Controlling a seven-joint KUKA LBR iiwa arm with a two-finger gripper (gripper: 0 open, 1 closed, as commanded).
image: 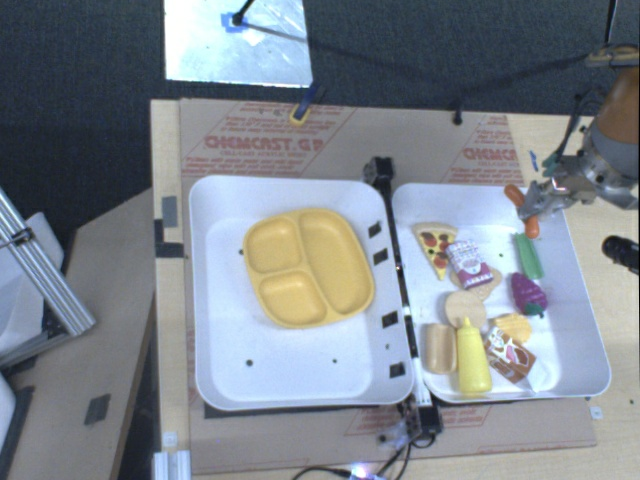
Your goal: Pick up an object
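My gripper hangs over the far right corner of the right bin, at the end of the grey arm with its orange band. An orange carrot-like toy shows right beside the gripper tip, and its lower end pokes out below; whether it is gripped is unclear. Lying in the right bin are a pizza slice, a pink-and-white packet, a green vegetable, a purple eggplant, a yellow mustard bottle, a bread roll and a brown packet.
The left bin holds a yellow three-compartment plate. A black divider runs between the bins. A shiny metal sheet lies beyond the bench, and an aluminium frame stands at the left.
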